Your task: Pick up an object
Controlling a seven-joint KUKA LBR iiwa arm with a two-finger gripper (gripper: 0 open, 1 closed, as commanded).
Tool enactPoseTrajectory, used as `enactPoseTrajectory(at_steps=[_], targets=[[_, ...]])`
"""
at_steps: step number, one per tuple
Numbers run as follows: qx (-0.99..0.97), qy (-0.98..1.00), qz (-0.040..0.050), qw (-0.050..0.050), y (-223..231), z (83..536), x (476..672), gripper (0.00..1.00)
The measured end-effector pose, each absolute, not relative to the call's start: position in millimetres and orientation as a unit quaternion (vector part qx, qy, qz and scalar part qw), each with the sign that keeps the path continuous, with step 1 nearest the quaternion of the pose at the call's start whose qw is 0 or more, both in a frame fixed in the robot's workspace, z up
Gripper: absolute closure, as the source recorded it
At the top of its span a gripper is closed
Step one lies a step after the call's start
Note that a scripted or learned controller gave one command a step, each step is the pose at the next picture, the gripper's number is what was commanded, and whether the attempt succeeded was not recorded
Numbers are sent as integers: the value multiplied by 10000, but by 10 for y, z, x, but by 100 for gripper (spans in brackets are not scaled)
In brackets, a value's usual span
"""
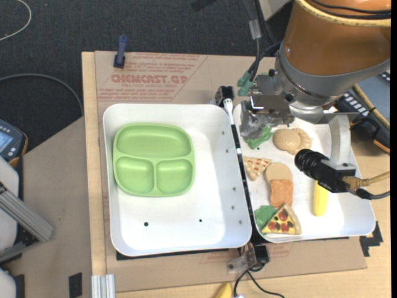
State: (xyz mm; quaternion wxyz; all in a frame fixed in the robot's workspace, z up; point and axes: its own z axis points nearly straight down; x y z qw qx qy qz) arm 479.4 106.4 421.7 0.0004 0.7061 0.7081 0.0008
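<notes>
**Gripper low over a green toy leaf in the far left corner of the right bin**

The arm (335, 36) comes in from the far right. Its gripper (254, 128) is down in the right bin (350, 219), close to the wall that divides the two bins. It sits over a small green leaf (261, 136), which pokes out on the near side of the gripper's tip and touches it or lies just beneath it. From this slant I cannot tell whether the gripper is spread or closed, or whether the leaf is pinched or only lying on the bin floor.

Other toy foods share the right bin. A pale tan bun (289, 140) lies just right of the leaf. Nearer along the dividing wall is a small triangular cracker (255, 166). To its right a beige round piece (278, 171) touches an orange slab (281, 192) that lies nearer again. A yellow stick (319, 200) lies to the right of the slab, apart from it. In the near left corner a pizza slice (285, 221) rests against a second green scrap (264, 214).

The left bin (186, 228) holds a green divided plate (153, 160), lying flat in its far half with one long compartment on the far side and two smaller ones on the near side. Both bins stand on a cardboard sheet (149, 76) with red print, and a blue clip (120, 51) sits at its far edge.
</notes>
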Motion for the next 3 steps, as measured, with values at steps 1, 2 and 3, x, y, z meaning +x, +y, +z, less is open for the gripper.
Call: enactPoseTrajectory(at_steps=[1,2,3], targets=[[7066,7076,19,16,1054,4327,4801,100],[7065,7077,27,25,1057,4430,4806,100],[7062,7080,34,35,1061,4533,4812,100]])
